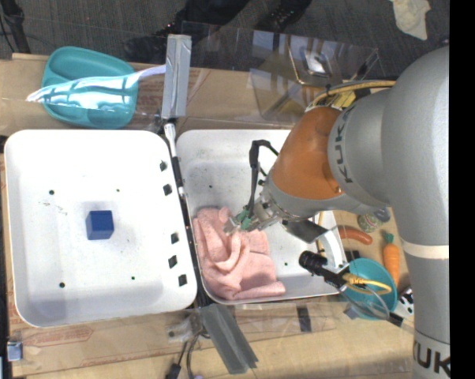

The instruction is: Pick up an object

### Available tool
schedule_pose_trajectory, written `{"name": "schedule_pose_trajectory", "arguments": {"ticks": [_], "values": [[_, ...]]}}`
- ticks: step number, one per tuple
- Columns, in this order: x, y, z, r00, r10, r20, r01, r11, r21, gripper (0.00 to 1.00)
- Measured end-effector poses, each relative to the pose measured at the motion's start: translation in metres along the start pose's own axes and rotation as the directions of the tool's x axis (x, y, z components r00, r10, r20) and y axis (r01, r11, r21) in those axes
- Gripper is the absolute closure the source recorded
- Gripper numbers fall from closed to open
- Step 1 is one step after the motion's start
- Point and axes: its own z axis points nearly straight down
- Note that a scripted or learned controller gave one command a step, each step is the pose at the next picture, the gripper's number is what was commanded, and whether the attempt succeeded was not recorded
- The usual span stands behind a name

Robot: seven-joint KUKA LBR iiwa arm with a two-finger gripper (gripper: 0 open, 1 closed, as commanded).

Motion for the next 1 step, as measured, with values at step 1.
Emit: {"name": "schedule_pose_trajectory", "arguments": {"ticks": [1], "values": [[0.0000,0.0001,-0.0001,1.000,0.000,0.000,0.000,1.000,0.000,0.00]]}}
